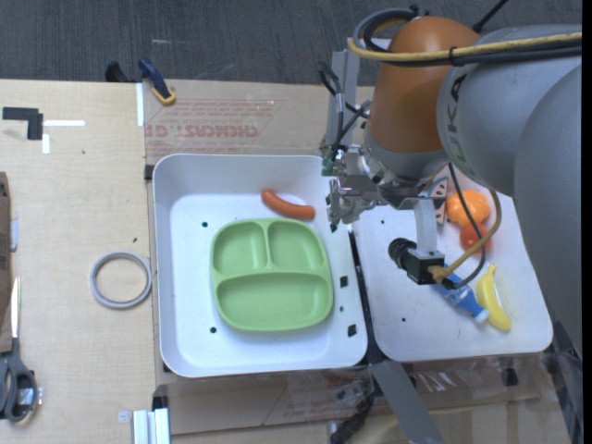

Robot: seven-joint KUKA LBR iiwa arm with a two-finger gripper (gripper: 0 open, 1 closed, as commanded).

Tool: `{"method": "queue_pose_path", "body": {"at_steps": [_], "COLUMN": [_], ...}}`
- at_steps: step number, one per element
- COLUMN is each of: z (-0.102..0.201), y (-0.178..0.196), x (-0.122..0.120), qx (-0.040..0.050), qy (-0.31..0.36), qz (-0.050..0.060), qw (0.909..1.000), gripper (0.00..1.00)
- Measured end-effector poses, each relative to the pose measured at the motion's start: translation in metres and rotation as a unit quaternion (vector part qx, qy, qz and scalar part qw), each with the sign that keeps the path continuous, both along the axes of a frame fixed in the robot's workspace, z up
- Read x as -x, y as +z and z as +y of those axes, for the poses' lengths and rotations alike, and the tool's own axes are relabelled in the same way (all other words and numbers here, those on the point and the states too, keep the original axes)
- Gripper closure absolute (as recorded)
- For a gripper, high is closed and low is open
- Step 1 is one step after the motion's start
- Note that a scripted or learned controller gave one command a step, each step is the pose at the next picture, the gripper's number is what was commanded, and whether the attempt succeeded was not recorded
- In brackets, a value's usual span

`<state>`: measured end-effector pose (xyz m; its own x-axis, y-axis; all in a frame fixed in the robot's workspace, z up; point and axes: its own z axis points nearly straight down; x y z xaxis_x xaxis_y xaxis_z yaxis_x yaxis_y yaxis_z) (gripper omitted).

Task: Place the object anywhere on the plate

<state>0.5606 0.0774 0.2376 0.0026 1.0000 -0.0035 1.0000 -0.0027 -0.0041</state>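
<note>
The arm hangs over the seam between the two bins with the gripper (344, 202) just right of the sausage (288, 205) — well placed, I'd say, for a short drop onto it, though whether its jaws stand apart or together I cannot tell. The sausage, a slim orange-red curved link, lies on the left bin (176, 248) floor beside the green plate's (273, 280) top rim — not yet on it.

Bulky grey arm (518, 91) with smooth rounded links, glossy orange band (416, 81) at its 9 o'clock end. Yellow and black cables loop over the top. Metal tool (344, 197) below: cluttered brackets, thin wires, small black block.
</note>
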Motion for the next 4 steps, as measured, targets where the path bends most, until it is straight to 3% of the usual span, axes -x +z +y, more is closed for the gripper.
{"method": "queue_pose_path", "body": {"at_steps": [1, 2, 3, 4], "z": [-0.095, -0.038, 0.035, 0.056], "y": [-0.046, -0.049, -0.097, -0.109], "x": [0.021, -0.013, -0.045, 0.025], "qx": [-0.0007, -0.0007, -0.0003, -0.0002], "qy": [0.000, 0.002, 0.002, 0.001], "qz": [0.001, 0.000, 0.001, 0.001], "qw": [1.0000, 1.0000, 1.0000, 1.0000], "gripper": [1.00, 1.00, 1.00, 1.00]}}
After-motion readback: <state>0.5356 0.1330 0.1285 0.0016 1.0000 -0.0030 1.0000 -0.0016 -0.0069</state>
